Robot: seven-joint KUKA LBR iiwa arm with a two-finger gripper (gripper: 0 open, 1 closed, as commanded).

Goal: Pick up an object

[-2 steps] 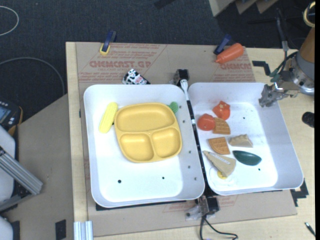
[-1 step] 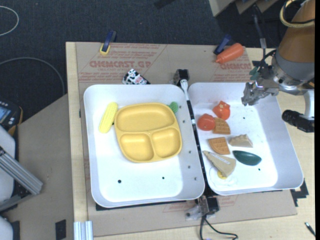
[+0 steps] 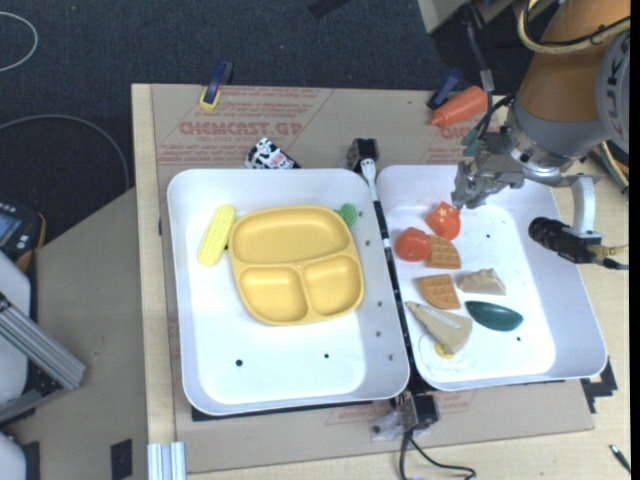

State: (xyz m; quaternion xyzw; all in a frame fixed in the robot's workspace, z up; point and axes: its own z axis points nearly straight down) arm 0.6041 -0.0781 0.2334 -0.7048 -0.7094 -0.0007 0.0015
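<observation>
My gripper (image 3: pixel 466 197) hangs over the back of the right bin (image 3: pixel 560 308), its tip just above and to the right of a red-orange strawberry-like toy (image 3: pixel 445 219). Nothing shows between its fingers. Below that lie a red tomato (image 3: pixel 411 243), a waffle piece (image 3: pixel 444 255), a brown cracker (image 3: pixel 437 290), a tan wedge (image 3: pixel 482 282), a dark green leaf shape (image 3: pixel 494 316) and a pale cheese-like wedge (image 3: pixel 442 327).
The left bin (image 3: pixel 200 348) holds a yellow divided plate (image 3: pixel 295 261), a corn cob (image 3: pixel 215 234) along its left side and a small green piece (image 3: pixel 347 212) behind it. An orange carrot toy (image 3: pixel 458 107) and a black-and-white item (image 3: pixel 268 155) lie on the bench behind the bins.
</observation>
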